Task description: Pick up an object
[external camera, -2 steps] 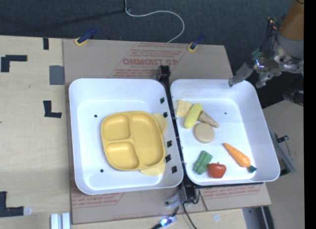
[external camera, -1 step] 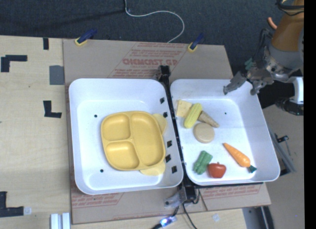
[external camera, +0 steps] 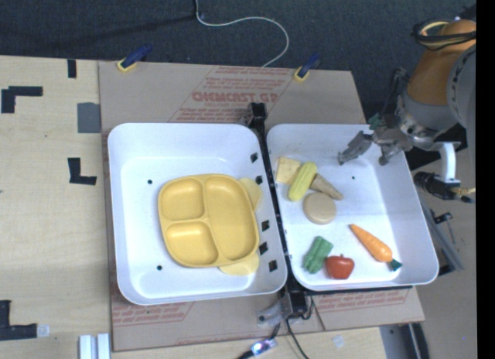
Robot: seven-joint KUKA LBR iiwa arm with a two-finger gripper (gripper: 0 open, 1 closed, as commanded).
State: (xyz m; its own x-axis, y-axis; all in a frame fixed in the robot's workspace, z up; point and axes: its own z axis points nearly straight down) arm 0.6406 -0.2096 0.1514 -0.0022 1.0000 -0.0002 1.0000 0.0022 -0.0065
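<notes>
Two white bins sit side by side on the desk (external camera: pixel 46 218), and the jaws (external camera: pixel 370 148) hang over the far right part of the right bin (external camera: pixel 410 230), spread apart with nothing between them. Nearest the camera, well below the jaws, a red tomato (external camera: pixel 339 266) lies against a green vegetable (external camera: pixel 317 254) by the bin's near wall. Just beyond and to their right, almost straight below the jaws, rests an orange carrot (external camera: pixel 372 242) with its green tip toward the near right corner. Closer to the jaws, down and to their left, a round beige piece (external camera: pixel 319 209) lies in the middle of the bin, touching a tan wedge (external camera: pixel 326 188). Beside that, a yellow corn cob (external camera: pixel 302 181) lies tilted, its far end by a pale yellow block (external camera: pixel 287 169) next to the dividing wall; these are the items nearest the jaws, still clearly apart from them. Far to the left of the jaws, the left bin (external camera: pixel 131 156) holds a yellow divided plate (external camera: pixel 207 220) with three compartments, resting on a paler yellow item whose edges peek out beneath it. Beyond both bins lies a sheet of printed cardboard (external camera: pixel 224 90) with blue clips at its far corners.
</notes>
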